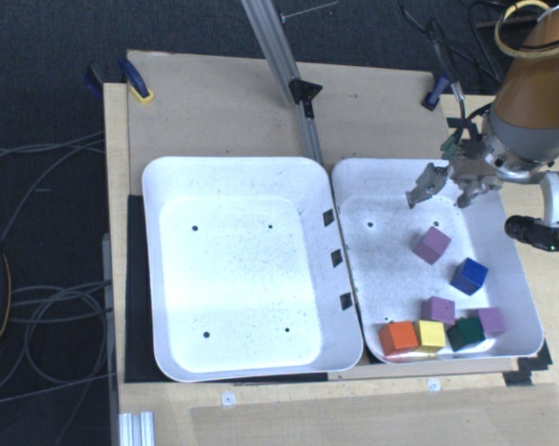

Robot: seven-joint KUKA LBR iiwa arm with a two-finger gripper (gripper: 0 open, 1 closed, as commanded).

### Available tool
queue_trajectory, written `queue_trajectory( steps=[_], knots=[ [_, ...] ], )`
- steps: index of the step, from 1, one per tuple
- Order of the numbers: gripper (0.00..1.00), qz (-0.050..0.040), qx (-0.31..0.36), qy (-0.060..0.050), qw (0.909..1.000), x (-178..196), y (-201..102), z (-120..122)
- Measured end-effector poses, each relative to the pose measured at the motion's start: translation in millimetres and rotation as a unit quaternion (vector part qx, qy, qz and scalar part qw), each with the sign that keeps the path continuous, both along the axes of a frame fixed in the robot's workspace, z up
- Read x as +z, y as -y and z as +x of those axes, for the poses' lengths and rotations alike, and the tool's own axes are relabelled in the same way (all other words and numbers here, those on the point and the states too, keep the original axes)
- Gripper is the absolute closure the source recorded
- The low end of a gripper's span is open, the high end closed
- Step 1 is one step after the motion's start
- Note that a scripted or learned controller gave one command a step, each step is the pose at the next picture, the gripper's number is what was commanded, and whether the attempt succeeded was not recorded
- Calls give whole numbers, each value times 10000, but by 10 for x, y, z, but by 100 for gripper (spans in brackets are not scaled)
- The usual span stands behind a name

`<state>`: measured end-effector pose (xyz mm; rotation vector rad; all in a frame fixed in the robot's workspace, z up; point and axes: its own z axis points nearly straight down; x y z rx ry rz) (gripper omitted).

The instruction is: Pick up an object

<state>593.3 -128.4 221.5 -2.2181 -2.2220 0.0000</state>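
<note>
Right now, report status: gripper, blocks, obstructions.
Gripper open, holding nothing, above right bin. Nearest purple block loose below it. Nothing between them.

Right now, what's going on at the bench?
The arm reaches in from the right, and its claw hangs open over the upper part of the right bin with nothing between its fingers. Just below it lies a purple cube, then a blue cube. Along the bin's lower edge cluster an orange cube, a yellow cube, a green cube and two more purple ones. Nothing is picked up yet.
</note>
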Motion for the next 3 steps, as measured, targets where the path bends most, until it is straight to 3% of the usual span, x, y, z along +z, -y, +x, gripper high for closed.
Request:
queue_trajectory(
  steps=[1, 2, 3],
  knots=[
    [0, 1, -4, 3, 10000, 0, 1, 0],
    [0, 1, -10, -27, 10000, -513, 29, -104],
    [0, -29, -13, 28, 10000, -1037, 142, -106]
  ],
)
